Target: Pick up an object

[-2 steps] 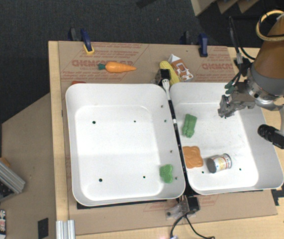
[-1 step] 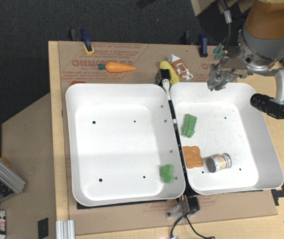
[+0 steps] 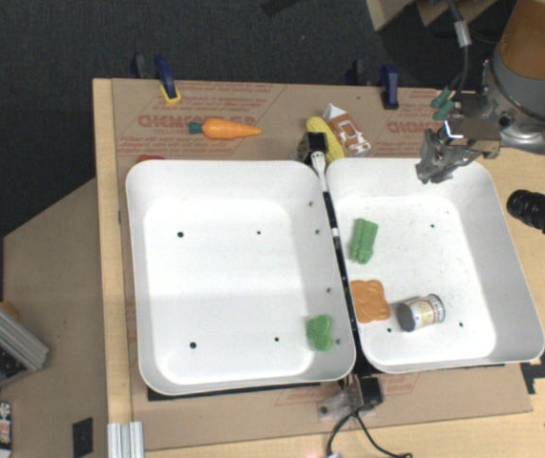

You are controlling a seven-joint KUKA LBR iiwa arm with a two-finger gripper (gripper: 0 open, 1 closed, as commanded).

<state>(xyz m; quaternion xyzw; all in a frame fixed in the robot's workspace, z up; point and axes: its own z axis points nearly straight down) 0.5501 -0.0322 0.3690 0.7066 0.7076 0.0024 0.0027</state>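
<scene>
The tool (image 3: 434, 167) is hovering over the far edge of the right bin (image 3: 501, 256) with nothing between its fingers, and since the green piece (image 3: 364, 239), orange piece (image 3: 370, 301) and small can (image 3: 420, 312) are lying well away, a straight descent is risking bare plastic.
</scene>
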